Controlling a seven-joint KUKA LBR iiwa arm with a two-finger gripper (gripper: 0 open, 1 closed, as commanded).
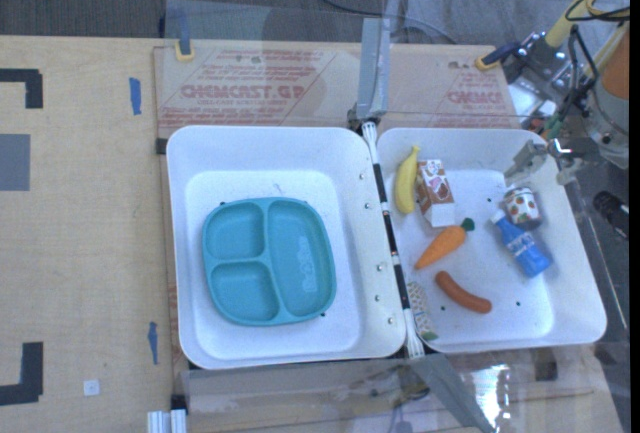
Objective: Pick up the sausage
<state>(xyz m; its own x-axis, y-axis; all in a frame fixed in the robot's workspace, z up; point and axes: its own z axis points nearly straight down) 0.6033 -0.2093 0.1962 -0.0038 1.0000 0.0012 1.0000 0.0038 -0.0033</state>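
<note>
The sausage [463, 291] lies slantwise low in the right bin, well apart from the open, empty fingers [545, 159] up at its far right edge

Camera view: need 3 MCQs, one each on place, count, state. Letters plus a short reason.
1. The sausage lies in:
A. the left bin
B. the right bin
C. the blue tray

2. Compartments in the blue tray:
A. two
B. three
C. five

3. The gripper is:
A. above the right bin's far right edge, apart from the sausage
B. clamped on the sausage
C. over the left bin

Key:
1 B, it lies near that bin's front, below the carrot.
2 B, ridges split the tray into three.
3 A, the sausage lies untouched on the bin floor.
</note>
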